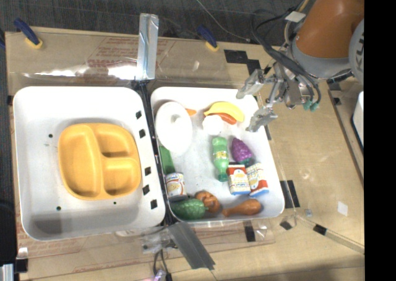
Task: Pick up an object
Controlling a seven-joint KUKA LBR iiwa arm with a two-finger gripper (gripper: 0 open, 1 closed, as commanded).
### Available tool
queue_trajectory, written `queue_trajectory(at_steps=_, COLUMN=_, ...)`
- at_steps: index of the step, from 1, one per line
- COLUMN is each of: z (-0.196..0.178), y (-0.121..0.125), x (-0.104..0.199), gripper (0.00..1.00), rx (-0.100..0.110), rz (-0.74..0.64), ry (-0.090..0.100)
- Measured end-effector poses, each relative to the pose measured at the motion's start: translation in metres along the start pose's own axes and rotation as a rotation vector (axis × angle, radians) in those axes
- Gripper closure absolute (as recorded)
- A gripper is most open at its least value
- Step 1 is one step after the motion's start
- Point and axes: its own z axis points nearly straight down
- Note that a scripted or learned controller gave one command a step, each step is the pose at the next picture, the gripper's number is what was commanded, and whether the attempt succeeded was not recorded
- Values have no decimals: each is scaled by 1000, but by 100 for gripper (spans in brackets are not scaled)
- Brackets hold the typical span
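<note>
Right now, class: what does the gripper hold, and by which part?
Nothing. The gripper hangs open over the right bin's top right corner, fingers bare.

Arm (331, 23): rounded orange shell, grey collar beneath, white-grey casing at far right. Black cables (275, 26) looped behind wrist, bundle running down toward claw. Gripper (255, 103): bare grey metal, two slim fingers (249, 85), linkage bars exposed. Small teal fitting (314, 106) just right of claw mount.
</note>
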Motion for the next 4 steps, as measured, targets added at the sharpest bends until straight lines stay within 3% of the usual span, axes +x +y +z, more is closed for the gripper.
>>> queue_trajectory(at_steps=1, z=120, y=4, x=-16, gripper=0, rx=-6, rz=-43, ry=11)
queue_trajectory(at_steps=2, z=180, y=11, x=33, gripper=0, rx=-3, rz=-151, ry=0)
queue_trajectory(at_steps=3, z=168, y=13, x=31, gripper=100, rx=-1, rz=-162, ry=-4)
queue_trajectory(at_steps=4, z=70, y=9, x=18, gripper=100, rx=1, rz=13, ry=-8)
